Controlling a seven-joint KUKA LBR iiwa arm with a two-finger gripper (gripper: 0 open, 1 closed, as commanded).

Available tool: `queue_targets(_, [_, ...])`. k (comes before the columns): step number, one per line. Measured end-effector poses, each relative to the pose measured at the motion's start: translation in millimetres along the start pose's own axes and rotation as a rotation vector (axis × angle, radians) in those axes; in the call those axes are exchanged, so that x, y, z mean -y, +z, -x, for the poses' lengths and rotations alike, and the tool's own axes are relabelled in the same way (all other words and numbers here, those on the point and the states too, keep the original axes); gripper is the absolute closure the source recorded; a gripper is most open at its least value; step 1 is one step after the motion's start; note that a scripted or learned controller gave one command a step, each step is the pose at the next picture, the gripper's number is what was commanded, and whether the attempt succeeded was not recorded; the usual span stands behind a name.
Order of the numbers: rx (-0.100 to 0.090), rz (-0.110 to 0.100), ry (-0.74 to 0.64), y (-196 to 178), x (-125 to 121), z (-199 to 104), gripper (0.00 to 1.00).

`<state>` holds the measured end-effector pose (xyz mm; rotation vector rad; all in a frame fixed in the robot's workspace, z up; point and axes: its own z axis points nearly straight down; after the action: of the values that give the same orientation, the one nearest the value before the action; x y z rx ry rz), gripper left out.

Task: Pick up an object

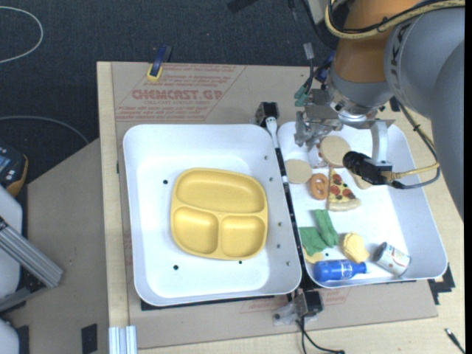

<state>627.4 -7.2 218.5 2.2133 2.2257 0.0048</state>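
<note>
We see the gripper [310,134] up over the far left corner of the right bin [424,220], close to the wall where the two bins meet, and we cannot tell if it is spread or pressed together. The big grey and orange arm [369,43] hangs over the far end of this bin and hides part of it. Just to the right of the gripper lies a round tan cookie [334,150], and just below the gripper lies a paler cookie [298,171], right by the bin's left wall. Next come a small orange ring [318,186] and a pizza slice [342,192], side by side and very close. Nearer to us is a green piece [322,229], and beside it a yellow lumpy toy [353,247]. A blue bottle [338,271] lies on its side along the near wall, just under the yellow toy. A silver can [391,257] lies on its side near the bottle's cap end. These things sit close together, so each one has others around it. The left bin [140,198] holds a big yellow plate [218,212] with three parts, lying flat. Both bins rest on a brown worktop [192,94] with red letters on it. A blue and yellow clamp [156,63] sits at its far edge, and a black clip [267,113] sits at the far end, between the bins
</note>
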Motion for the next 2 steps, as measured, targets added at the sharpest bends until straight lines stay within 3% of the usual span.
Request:
queue_targets(1, [-0.002, 0.000, -0.001, 5, -23, -54, 1.00])
queue_targets(2, [0.000, 0.002, 0.003, -17, -29, -66, 1.00])
